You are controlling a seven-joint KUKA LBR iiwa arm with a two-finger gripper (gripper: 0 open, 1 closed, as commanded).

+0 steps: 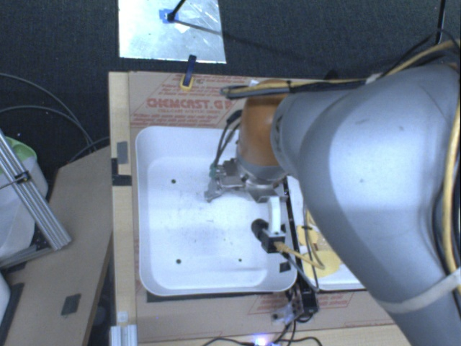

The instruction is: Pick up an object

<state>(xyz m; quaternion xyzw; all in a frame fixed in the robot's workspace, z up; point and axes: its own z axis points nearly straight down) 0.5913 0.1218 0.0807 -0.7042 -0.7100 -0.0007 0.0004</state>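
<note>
I see the grey metal two-finger gripper [216, 186] at frame centre | over the left shallow white plastic bin [162, 215] | finger state: I cannot tell

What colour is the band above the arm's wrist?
Orange band, clearest in the camera view.

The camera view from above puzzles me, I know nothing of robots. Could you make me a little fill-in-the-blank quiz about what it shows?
1. The arm is grey, with a band coloured ____ above its wrist.
2. The gripper hangs over the ____ bin as this view shows them.
3. That bin's colour is ____.
4. The arm reaches in from the view's ____ side.

Missing words: orange; left; white; right
</note>
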